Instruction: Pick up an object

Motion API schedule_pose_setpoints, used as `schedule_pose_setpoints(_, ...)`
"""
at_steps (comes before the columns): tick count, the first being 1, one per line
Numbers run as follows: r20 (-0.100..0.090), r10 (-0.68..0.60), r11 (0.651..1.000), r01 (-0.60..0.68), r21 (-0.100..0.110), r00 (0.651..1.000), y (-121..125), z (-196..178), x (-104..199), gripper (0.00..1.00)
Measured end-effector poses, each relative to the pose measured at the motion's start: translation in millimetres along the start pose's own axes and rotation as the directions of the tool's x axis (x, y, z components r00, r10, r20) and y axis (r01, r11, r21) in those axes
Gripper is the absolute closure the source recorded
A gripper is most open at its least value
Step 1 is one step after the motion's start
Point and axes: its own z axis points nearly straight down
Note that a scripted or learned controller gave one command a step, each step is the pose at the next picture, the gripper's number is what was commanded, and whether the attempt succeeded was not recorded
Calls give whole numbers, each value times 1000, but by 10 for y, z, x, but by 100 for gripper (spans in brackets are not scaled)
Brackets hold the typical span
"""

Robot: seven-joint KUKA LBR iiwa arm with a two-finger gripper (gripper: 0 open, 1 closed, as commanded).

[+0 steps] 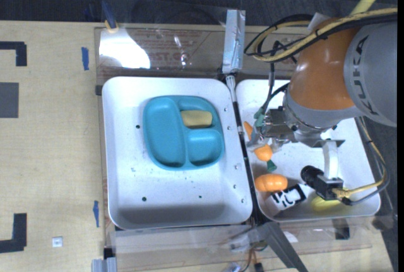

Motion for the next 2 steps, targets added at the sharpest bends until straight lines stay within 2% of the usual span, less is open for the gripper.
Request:
schedule_pose_setpoints(1, 2, -87, 996, 87, -10, 996, -24, -566, 197, 100)
schedule_pose_setpoints(2, 3, -87, 996, 87, -11, 996, -17, -655, 200, 100)
